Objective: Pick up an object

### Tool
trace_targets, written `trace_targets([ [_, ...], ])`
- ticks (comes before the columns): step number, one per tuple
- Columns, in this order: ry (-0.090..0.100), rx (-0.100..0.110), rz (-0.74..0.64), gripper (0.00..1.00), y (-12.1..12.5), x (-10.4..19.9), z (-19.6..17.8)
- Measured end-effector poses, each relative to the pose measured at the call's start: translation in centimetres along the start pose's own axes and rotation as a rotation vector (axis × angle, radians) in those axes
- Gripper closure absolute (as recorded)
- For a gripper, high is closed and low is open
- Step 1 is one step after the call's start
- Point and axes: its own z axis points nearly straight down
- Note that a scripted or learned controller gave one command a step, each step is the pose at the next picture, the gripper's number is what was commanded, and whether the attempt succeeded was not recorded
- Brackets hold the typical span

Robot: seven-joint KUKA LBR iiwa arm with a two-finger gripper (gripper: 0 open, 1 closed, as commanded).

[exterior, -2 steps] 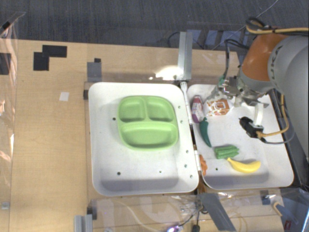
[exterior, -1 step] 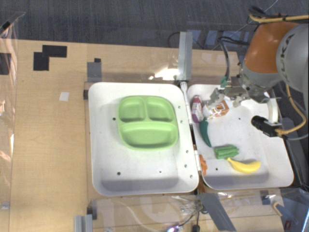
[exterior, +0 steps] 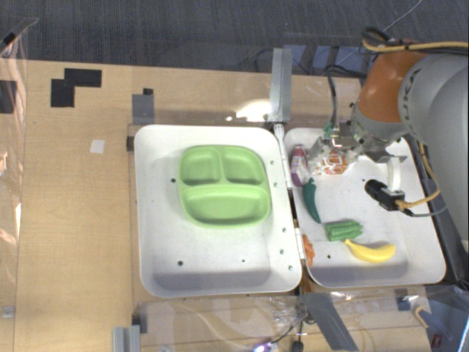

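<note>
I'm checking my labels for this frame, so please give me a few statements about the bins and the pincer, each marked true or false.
1. The green divided plate lies in the left bin. True.
2. The banana lies in the left bin. False: it lies in the right bin, near its front edge.
3. The pincer is over the right bin's far side. True.
4. The green pepper rests on the plate. False: it lies in the right bin, near the divider.

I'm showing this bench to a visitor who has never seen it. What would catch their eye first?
Probably the bright green divided tray, alone in the left bin. Next, the grey arm's orange band at upper right, its gripper low over the right bin, where a yellow banana lies near the front.
</note>
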Motion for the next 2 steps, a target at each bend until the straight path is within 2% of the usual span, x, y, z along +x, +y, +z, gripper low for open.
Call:
trace_targets([
  [1,0.003,-0.004,0.0,0.0,3.4,-2.1,1.1],
  [2,-0.007,-0.014,-0.028,0.0,0.8,-0.8,0.9],
])
